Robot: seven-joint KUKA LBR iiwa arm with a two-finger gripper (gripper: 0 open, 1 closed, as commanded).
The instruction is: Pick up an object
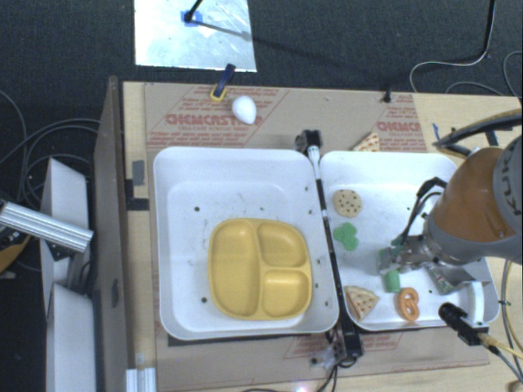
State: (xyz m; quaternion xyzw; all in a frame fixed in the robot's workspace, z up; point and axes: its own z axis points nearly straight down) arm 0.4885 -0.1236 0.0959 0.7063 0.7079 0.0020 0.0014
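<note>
Reaching into the right bin [458,170], the gripper [398,261] sits low over a small green block [392,282].

Whether its fingers are spread or clenched cannot be told; the metal tip hides them, and the block lies just at its 6 o'clock. Around it: a glossy orange pretzel [407,303] at 5 o'clock, a triangular pizza slice [360,300] at 7, a lumpy green piece [346,236] at 10, a round speckled cookie [347,202] at 11. A smooth yellow divided plate [260,269] fills the left bin [188,178]; a white egg [243,109] rests on the cardboard counter [270,113].

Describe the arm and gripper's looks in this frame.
The arm is bulky and rounded, with a broad orange band above a grey wrist section. Black cables loop along it. The gripper is grey metal, small beside the wrist.
</note>
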